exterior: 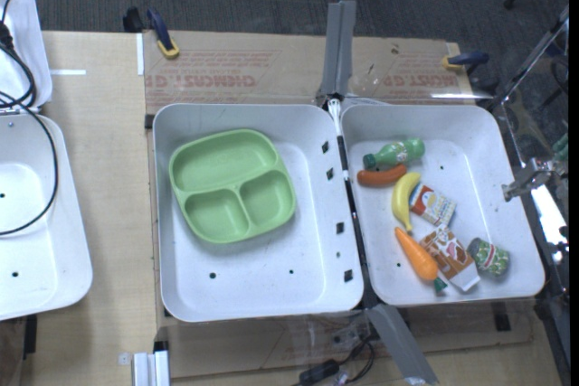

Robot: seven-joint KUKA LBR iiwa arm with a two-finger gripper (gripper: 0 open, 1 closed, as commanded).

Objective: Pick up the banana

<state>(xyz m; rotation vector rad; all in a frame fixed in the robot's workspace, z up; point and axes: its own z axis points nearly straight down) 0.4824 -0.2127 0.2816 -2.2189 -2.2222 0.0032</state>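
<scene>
The banana (404,197) is yellow and curved, lying in the middle of the right bin (479,127). Its upper end almost touches an orange-red sausage-shaped toy (382,177). A small printed packet (433,206) lies against its right side. An orange carrot (416,255) sits just below its lower end. Nothing covers the banana.
A green bottle (395,153) lies above the sausage toy. A printed carton (450,258) and a small green can (489,257) lie at the right bin's front. The left bin (181,285) holds a green divided plate (233,185). A metal bracket (527,181) juts in at the right bin's edge.
</scene>
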